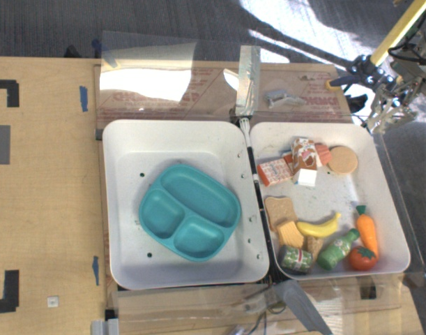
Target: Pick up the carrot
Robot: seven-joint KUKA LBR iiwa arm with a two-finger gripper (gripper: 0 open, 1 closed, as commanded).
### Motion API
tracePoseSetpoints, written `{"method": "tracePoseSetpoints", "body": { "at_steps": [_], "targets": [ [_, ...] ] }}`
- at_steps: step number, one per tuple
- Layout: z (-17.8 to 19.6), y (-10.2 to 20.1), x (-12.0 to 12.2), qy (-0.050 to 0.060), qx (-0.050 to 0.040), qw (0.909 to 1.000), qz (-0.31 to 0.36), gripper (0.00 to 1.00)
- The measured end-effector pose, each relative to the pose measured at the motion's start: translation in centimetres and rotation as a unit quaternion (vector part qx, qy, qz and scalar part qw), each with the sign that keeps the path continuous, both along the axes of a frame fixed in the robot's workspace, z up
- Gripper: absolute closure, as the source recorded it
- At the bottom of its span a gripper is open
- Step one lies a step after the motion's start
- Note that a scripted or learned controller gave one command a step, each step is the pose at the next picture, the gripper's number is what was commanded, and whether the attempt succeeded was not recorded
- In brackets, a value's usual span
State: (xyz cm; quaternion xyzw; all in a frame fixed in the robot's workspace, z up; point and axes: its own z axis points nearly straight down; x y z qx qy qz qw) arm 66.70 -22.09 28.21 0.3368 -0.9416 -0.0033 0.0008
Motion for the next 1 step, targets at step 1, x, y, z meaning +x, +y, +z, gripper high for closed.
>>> {"method": "tracePoseSetpoints", "body": {
  "at_steps": [1],
  "targets": [
    [2.05, 0.02, 0.35, -0.011, -0.0018, 0.9999, -0.002, 1.0]
  ]
}}
